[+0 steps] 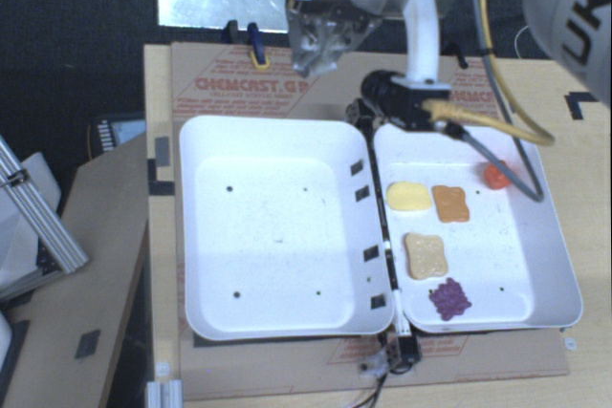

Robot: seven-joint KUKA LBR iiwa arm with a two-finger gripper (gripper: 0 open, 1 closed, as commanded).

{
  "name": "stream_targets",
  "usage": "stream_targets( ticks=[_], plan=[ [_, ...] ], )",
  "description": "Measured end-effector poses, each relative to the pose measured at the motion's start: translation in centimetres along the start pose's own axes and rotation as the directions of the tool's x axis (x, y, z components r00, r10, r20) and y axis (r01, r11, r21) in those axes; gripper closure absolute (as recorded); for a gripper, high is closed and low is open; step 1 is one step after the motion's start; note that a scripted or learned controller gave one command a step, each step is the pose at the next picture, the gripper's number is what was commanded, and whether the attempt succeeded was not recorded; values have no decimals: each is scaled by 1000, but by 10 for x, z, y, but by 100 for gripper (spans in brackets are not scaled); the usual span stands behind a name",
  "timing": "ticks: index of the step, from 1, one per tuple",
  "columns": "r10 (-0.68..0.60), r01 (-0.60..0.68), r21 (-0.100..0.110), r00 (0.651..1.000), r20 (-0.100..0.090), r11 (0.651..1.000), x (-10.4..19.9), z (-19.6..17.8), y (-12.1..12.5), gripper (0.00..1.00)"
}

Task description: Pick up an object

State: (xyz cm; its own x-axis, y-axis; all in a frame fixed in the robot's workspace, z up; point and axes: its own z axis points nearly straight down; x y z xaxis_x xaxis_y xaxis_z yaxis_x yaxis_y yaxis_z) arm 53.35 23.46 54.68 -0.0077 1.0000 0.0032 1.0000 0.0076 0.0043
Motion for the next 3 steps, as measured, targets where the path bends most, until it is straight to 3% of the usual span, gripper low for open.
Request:
stream_targets(
  ticks=[1, 2, 3],
  plan=[
    [-2, 2, -2, 1000, -2, 1000, 0, -11, 0, 100],
    [18, -18, 3, 1000, 5, 1000, -117, 11, -27, 100],
    [0, 0, 2, 1000, 2, 1000, -63, 12, -14, 100]
  ],
)
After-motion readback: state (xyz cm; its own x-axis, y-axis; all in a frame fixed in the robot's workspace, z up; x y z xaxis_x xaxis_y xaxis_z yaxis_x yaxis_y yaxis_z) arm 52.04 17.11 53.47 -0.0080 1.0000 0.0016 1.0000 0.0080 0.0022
